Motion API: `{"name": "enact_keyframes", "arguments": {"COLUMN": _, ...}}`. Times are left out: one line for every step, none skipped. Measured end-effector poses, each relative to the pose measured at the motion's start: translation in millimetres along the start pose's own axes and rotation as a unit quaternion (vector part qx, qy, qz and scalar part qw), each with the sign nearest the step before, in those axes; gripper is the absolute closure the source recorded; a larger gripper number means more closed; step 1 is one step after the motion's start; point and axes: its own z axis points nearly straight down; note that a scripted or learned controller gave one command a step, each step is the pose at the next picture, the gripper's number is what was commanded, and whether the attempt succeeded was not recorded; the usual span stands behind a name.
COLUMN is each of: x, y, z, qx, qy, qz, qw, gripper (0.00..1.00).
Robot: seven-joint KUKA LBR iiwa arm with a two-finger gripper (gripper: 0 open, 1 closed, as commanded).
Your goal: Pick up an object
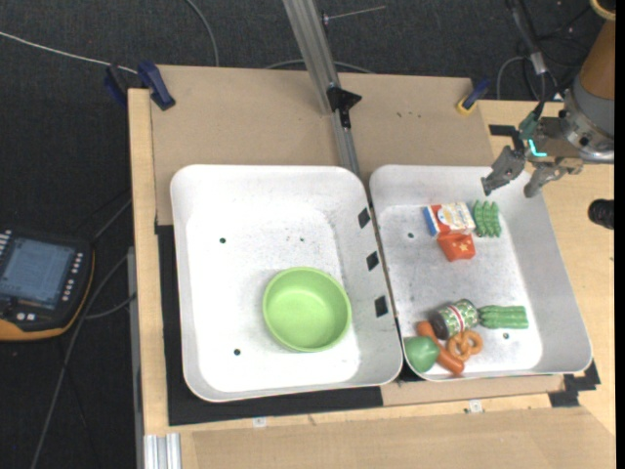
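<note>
Camera view looks down on a tan table (264, 115) on dark carpet, two white bins side by side. Left bin (205, 213) holds a green bowl (307, 308). Right bin (547, 272) holds a red-and-white carton (452, 225) beside a green ridged piece (486, 218), and near its front edge a small can (455, 317), a green toy (504, 316) and orange bits. Claw (518, 177) hangs spread above the right bin's far edge, pinching nothing. A handheld controller (39, 279) lies on the floor at left.

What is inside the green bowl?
The green bowl sits in the left bin. Its inside looks bare: just smooth green, nothing in it. Whatever lies underneath the bowl is covered, so that cannot be seen.
</note>
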Motion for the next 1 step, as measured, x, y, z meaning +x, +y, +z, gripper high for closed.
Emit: {"name": "enact_keyframes", "arguments": {"x": 0.0, "y": 0.0, "z": 0.0, "qx": 0.000, "qy": 0.000, "qz": 0.000, "qw": 1.0000, "gripper": 0.00}}
